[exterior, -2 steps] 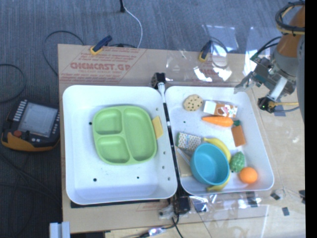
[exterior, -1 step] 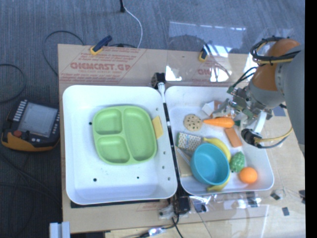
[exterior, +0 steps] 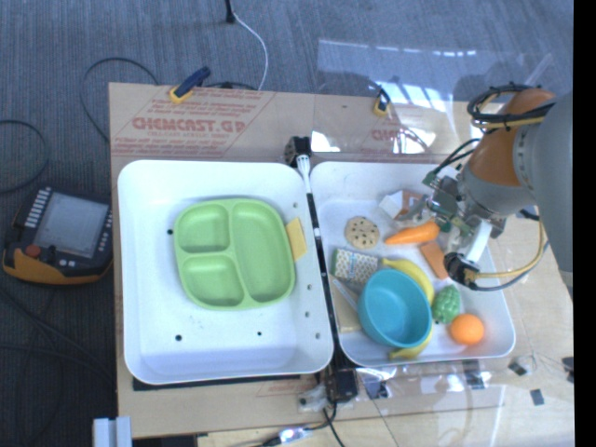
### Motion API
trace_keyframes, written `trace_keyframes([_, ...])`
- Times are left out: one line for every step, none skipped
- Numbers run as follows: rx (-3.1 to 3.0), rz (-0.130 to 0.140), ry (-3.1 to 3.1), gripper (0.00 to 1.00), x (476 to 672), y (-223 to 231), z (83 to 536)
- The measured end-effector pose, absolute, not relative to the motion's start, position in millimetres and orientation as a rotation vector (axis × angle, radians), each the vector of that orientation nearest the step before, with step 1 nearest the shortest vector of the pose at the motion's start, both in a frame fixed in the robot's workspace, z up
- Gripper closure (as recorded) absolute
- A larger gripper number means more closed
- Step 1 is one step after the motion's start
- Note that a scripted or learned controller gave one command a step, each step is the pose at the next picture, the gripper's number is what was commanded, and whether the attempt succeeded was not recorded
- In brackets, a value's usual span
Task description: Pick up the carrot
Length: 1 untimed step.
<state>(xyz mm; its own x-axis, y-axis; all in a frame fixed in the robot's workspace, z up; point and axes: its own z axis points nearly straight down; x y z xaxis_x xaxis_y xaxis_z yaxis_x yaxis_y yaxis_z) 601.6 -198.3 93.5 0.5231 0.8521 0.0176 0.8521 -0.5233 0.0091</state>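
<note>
the grey arm is reaching in from the right, its orange band showing above the wrist, and the gripper (exterior: 445, 220) is sitting low over the upper part of the right bin (exterior: 501, 338). the carrot (exterior: 411, 235) is lying nearly level in that bin, its thick end toward the gripper and its tip pointing left toward the cookie (exterior: 361, 232). the thick end is right against the gripper's dark fingers, but whether they are clamped on it, apart or together — i cannot tell, since the wrist and cables are crowding that spot.

around the carrot, the right bin is holding a good deal: a blue bowl (exterior: 396, 307) just below it, resting partly over a yellow banana (exterior: 417, 277); a green bumpy vegetable (exterior: 445, 304) beside the bowl's right edge; an orange fruit (exterior: 467, 329) near the bin's lower right corner; a patterned wedge (exterior: 355, 264) left of the bowl, under the cookie; and a small white and brown item (exterior: 400, 203) just above the carrot.

the left bin (exterior: 149, 343) is bearing a green divided plate (exterior: 231, 252) with three compartments, and a small yellow piece (exterior: 296, 238) is touching the plate's right edge. both bins are sitting side by side on a brown board (exterior: 186, 128) — a handheld pendant (exterior: 58, 236) is lying on the carpet well to the left.
</note>
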Motion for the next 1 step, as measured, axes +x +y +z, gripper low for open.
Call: trace_keyframes([-2.744,-0.017,-1.542,1.0,600.1,-200.7,101.1])
